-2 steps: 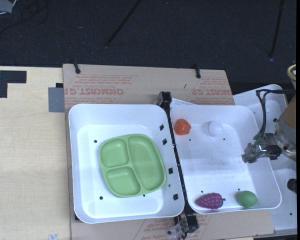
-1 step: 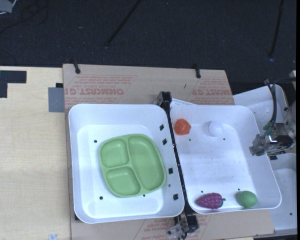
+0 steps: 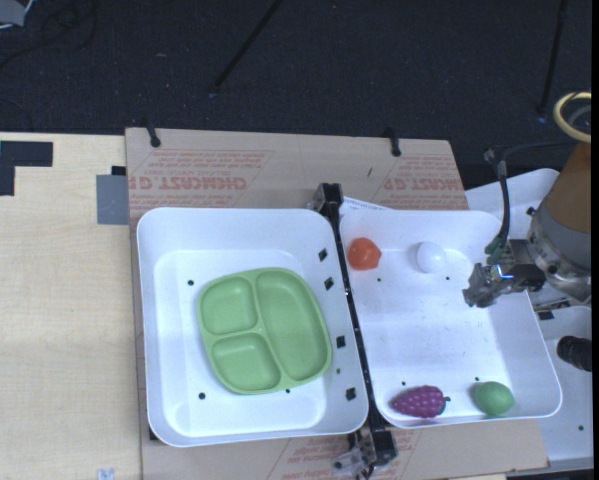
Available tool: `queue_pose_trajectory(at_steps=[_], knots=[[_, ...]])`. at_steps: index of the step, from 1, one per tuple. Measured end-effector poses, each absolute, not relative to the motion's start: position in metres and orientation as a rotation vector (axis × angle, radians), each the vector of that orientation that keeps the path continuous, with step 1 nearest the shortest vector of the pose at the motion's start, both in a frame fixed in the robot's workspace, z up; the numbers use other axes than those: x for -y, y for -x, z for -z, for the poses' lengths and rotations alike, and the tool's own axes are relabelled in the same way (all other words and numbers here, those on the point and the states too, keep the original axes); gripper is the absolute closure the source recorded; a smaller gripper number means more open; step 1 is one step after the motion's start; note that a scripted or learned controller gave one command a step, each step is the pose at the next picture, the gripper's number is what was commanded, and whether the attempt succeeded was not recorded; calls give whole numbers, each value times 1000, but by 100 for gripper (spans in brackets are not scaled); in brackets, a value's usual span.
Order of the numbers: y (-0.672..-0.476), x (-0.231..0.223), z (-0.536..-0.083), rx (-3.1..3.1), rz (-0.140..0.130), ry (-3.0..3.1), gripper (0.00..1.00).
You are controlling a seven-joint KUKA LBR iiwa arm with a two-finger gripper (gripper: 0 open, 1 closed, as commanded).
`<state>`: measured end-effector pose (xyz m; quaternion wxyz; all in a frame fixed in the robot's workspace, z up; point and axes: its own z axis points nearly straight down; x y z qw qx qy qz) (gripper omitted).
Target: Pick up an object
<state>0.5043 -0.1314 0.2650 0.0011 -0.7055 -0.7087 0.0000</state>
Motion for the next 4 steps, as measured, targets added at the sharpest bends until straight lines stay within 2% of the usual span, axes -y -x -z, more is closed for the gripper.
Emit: queue_pose_trajectory(at_steps=[1, 3, 4], knots=[[-516, 82, -267, 2225, 0, 2214, 100], [-548, -6, -238, 2222, -4, 2217, 100], [-559, -60, -243, 2223, -2, 2216, 100]])
